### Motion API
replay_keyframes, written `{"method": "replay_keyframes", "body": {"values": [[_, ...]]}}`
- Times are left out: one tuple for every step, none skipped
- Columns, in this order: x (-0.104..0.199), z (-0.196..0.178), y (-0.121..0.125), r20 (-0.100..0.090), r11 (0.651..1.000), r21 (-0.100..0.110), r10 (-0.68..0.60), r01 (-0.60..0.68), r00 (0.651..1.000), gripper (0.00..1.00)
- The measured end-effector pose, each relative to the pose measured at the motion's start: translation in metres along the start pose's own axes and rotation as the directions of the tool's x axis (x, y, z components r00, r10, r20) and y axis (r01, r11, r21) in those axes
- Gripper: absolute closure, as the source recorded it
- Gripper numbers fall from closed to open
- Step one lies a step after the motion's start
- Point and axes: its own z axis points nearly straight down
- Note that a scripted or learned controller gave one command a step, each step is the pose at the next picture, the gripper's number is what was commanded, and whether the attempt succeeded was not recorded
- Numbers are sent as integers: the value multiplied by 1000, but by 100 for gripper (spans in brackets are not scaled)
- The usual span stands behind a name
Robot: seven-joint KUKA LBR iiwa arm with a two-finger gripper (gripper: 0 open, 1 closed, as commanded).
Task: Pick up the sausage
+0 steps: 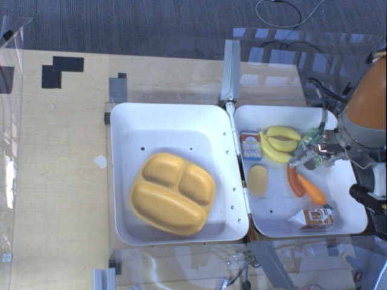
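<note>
A robotics lab: a pale wooden bench carries two shallow white plastic bins fixed by grey metal brackets, with black tape markers at its far left, clear acrylic guards, grey carpet and a loose cable beyond.

Your arm: grey body, fat orange band above the wrist, black cables looped alongside, metal gripper with greenish bits near the tip.

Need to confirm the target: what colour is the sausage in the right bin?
Reddish-orange sausage, shown in the camera view.
</note>
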Motion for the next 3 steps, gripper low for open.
{"method": "replay_keyframes", "body": {"values": [[34,118,57,4,990,-14,-143,143,990,0],[13,118,28,4,977,-14,-212,212,977,0],[15,107,30,3,977,-17,-214,214,977,100]]}}
